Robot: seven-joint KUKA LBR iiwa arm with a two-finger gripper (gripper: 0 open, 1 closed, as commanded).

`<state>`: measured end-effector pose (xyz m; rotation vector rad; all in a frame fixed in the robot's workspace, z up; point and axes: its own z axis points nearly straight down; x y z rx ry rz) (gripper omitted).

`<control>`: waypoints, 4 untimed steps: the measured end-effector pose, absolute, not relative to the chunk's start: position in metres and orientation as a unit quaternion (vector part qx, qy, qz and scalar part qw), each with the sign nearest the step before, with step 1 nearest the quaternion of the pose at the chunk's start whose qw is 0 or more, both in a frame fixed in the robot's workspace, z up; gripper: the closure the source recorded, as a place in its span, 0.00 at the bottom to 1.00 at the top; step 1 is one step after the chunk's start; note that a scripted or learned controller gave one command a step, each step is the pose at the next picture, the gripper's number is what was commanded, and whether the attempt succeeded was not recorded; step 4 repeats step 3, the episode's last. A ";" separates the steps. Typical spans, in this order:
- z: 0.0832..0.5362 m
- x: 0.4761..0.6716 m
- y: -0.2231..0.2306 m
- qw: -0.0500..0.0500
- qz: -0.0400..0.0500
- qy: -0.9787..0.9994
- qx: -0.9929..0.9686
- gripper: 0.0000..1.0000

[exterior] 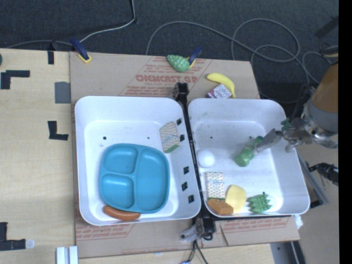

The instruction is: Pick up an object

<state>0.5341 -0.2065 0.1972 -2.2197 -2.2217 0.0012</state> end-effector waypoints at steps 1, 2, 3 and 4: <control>0.087 0.573 -0.176 -0.002 -0.001 -0.708 -0.706 0.00; 0.097 0.573 -0.177 -0.003 -0.001 -0.708 -0.706 1.00; 0.185 0.617 -0.080 0.000 -0.001 -0.708 -0.706 1.00; 0.185 0.617 -0.080 0.000 -0.001 -0.708 -0.706 1.00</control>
